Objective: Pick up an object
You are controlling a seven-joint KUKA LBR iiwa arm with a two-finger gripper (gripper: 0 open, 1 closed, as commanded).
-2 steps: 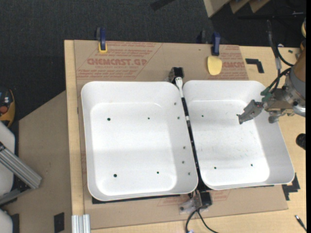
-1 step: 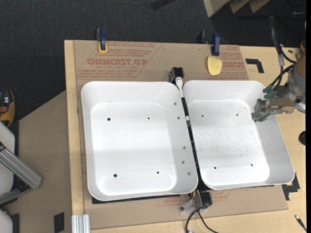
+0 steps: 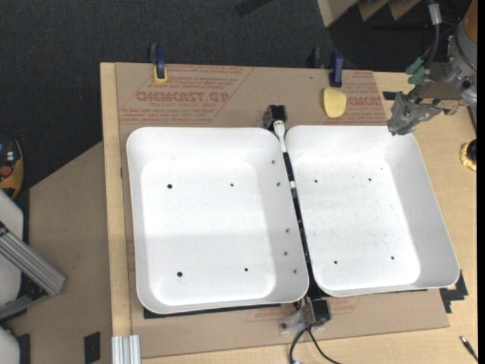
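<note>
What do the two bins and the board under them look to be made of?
Left bin and right bin: probably thin moulded plastic, matte white, with rounded corners and raised rims. Board: looks like brown paper-faced sheet, flat, with red print; core hidden.

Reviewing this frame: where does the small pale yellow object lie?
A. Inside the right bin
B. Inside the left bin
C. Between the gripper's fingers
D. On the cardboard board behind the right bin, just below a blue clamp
D: the pale yellow object rests on the cardboard board behind the right bin, just below the blue clamp, apart from the gripper off to its right.
</note>
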